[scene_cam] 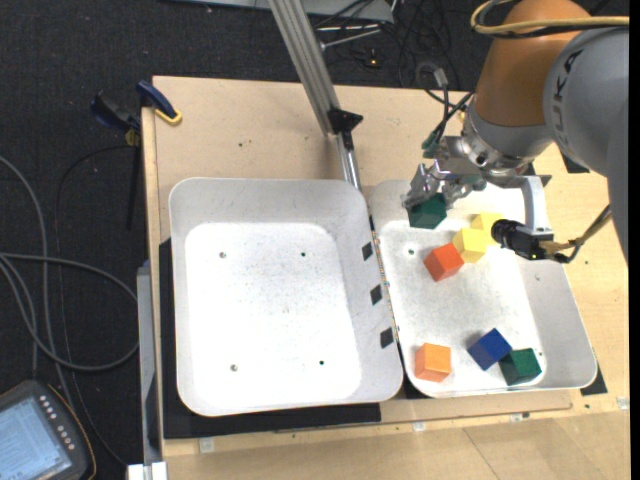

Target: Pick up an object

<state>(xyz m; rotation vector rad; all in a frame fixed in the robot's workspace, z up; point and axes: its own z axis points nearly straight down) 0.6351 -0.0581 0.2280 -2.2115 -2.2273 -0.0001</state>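
Green block (pixel 428 213) sits at the far rim of the right bin (pixel 560 318), directly under the gripper (pixel 432 190), with the metal fingertips pressed against its top edge on either side. Fingers appear closed on the block, narrowly spaced to its width; whether the block is lifted clear of the bin floor or resting on the rim cannot be told from this angle. Upper half of the block is hidden by the fingers and wrist hardware. Just right of it lie a yellow block (pixel 472 242) and, touching that one's lower left, a red-orange block (pixel 443 261); both near but apart from the held block. Toward the near end of the same bin: an orange block (pixel 433 361), a blue block (pixel 489 348), and a dark green block (pixel 520 366) touching the blue one. Arm (pixel 560 78) enters from the right, orange band above the wrist, a black cable fitting over the bin beside the yellow block. Left bin (pixel 200 208) lies alongside, rims touching. Wooden bench (pixel 240 128) beneath both.
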